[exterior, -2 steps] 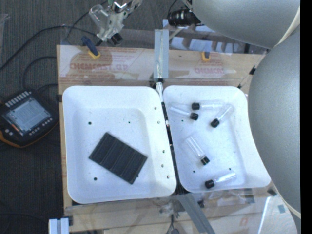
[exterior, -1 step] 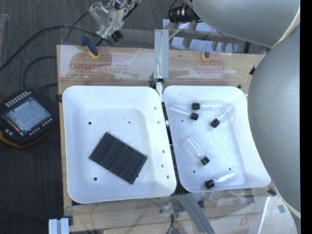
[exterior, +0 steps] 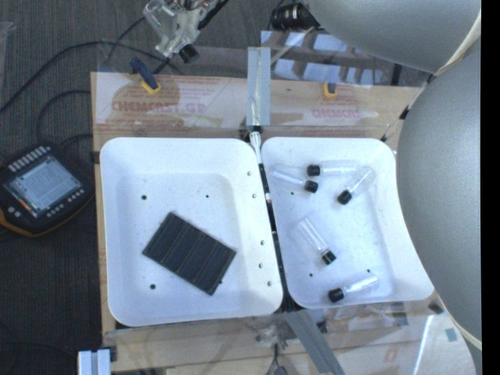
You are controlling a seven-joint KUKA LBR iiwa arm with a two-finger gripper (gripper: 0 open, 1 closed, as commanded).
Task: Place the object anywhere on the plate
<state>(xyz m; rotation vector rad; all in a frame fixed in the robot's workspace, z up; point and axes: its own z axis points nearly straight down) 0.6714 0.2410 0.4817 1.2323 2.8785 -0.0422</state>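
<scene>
A dark ribbed rectangular plate (exterior: 189,253) lies flat in the left bin (exterior: 125,170), towards its front. My gripper (exterior: 176,36) hangs high at the top of the view, beyond the back edge of the left bin, well away from the plate. It is shut on a clear vial (exterior: 166,22) whose black cap (exterior: 187,53) pokes out below the fingers. Several more clear vials with black caps lie loose in the right bin (exterior: 391,209), among them one (exterior: 314,239) near its middle and one (exterior: 353,286) at the front.
A cardboard sheet (exterior: 195,104) covers the bench behind the bins. A metal post (exterior: 258,84) stands at the back between the bins. A teach pendant (exterior: 39,190) rests on the floor at the left, with cables running to it. The grey arm (exterior: 437,131) looms over the right side.
</scene>
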